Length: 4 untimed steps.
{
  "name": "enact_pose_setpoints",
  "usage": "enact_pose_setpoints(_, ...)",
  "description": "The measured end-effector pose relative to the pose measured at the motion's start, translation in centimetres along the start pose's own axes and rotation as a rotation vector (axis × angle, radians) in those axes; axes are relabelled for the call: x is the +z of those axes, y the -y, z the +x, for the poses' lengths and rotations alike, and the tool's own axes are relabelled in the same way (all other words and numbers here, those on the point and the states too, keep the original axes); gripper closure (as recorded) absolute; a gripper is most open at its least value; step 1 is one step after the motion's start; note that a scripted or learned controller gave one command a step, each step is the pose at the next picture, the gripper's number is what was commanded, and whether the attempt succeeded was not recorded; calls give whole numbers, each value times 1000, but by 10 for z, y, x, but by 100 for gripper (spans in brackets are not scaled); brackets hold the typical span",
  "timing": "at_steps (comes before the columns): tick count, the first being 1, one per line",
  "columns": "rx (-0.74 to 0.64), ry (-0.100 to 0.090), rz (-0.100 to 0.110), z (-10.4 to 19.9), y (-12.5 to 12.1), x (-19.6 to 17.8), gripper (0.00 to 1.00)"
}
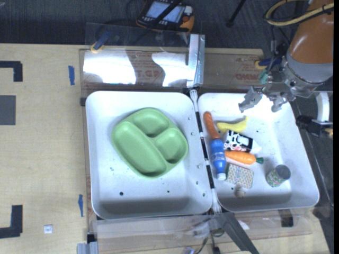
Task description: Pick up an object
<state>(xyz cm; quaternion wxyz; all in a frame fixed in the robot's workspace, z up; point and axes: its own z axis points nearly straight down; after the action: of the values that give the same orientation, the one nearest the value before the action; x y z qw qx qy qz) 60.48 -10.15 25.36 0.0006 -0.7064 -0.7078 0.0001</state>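
Observation:
My gripper [263,101] hangs open over the far edge of the right bin [296,136], nothing between its two fingers. Below and left of it lie a yellow banana [233,124] and an orange-red carrot-like piece [211,125] along the bin's left wall. Nearer the front lie a blue bottle [217,156], a black-and-white patterned item [239,140], an orange carrot [241,157] and a flat tan card [240,175]. A small green can [277,175] stands at the right.
The left bin [100,184] holds a green three-compartment plate [150,141]. A clear plastic barrier [137,62] and a metal post [195,60] stand behind the bins. A handheld device [164,12] lies beyond them. Cables hang at top right.

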Motion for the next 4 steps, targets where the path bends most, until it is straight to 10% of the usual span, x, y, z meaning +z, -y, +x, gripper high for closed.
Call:
enact_pose_setpoints(1, -1, 0, -3, 0, -1, -10, 100)
enact_pose_setpoints(2, 0, 0, -3, 0, -1, -10, 0)
enact_pose_setpoints(3, -74, 0, -1, -28, 78, 132, 0)
enact_pose_setpoints(4, -84, 0, -5, -32, 70, 167, 0)
